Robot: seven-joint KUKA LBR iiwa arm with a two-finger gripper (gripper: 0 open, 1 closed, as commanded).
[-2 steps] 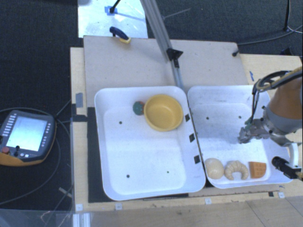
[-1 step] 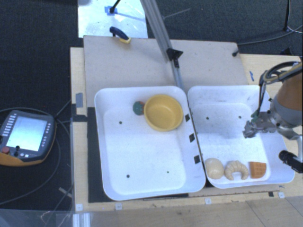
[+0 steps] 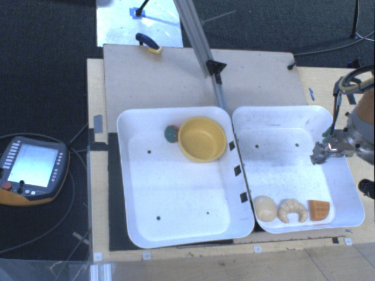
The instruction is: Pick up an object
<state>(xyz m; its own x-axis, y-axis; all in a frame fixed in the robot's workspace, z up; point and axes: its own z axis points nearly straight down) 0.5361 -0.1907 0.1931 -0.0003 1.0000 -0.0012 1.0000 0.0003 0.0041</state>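
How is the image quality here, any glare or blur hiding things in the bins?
Camera view: even, soft lighting; the yellow bowl and the three food items, including the croissant, read clearly. Slight overall softness; the gripper is blurry. Bright glare on the floor patch beyond the bench, outside the bins.

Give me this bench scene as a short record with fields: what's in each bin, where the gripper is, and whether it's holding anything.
left bin: yellow bowl near the top edge, small green ball touching its left side
right bin: three items in a row along the bottom edge: pale egg-shaped piece, croissant, orange wedge
gripper: over the right bin's right side, above the row of items
held: nothing visible in the gripper
task state: no object picked up yet
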